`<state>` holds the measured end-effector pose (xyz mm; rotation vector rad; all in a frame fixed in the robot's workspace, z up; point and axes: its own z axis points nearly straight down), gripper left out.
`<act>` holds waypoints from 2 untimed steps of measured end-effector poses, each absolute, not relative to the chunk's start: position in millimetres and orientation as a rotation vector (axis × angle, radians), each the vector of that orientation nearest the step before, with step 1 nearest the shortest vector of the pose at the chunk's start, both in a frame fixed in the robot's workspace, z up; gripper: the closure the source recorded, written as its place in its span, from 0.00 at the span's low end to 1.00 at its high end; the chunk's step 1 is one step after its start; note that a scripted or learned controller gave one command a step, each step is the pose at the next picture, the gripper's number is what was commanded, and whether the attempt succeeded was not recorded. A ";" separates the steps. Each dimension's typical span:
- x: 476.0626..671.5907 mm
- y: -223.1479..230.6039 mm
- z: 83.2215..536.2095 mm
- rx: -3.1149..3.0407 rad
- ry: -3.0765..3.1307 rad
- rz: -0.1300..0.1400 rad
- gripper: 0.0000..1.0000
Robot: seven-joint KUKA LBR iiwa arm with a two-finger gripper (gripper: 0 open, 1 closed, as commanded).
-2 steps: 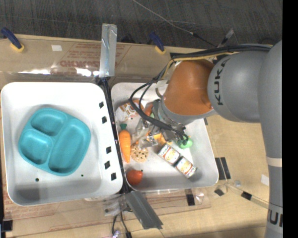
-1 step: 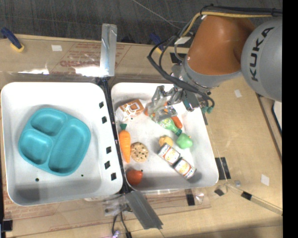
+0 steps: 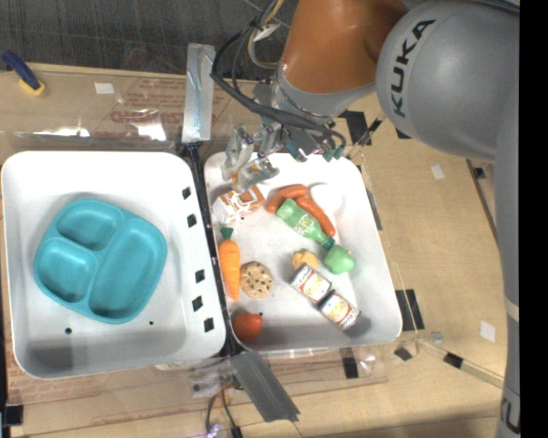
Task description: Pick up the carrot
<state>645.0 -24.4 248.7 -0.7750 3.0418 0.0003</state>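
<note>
The carrot [image 3: 229, 266] is orange with a small green top. It lies lengthwise against the left wall of the right bin [image 3: 376, 245], green end pointing to the back. My gripper [image 3: 248, 159] hangs over the bin's back left corner, well behind the carrot. Its metal fingers [image 3: 237, 150] stand apart with nothing between them. Just below the fingertips lies a small white and orange packet [image 3: 240, 203], between the gripper and the carrot.
The right bin also holds a cookie [image 3: 256, 281] beside the carrot, a red tomato [image 3: 247, 325], a green bottle [image 3: 304, 222], a red-orange pepper [image 3: 297, 194], a green ball [image 3: 340, 260] and two small jars [image 3: 321, 296]. A teal divided plate [image 3: 99, 258] lies in the left bin.
</note>
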 end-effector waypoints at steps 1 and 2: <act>647.3 -112.6 277.0 -0.747 3.048 -0.005 1.00; 598.1 -124.8 288.2 -1.047 2.961 -0.001 1.00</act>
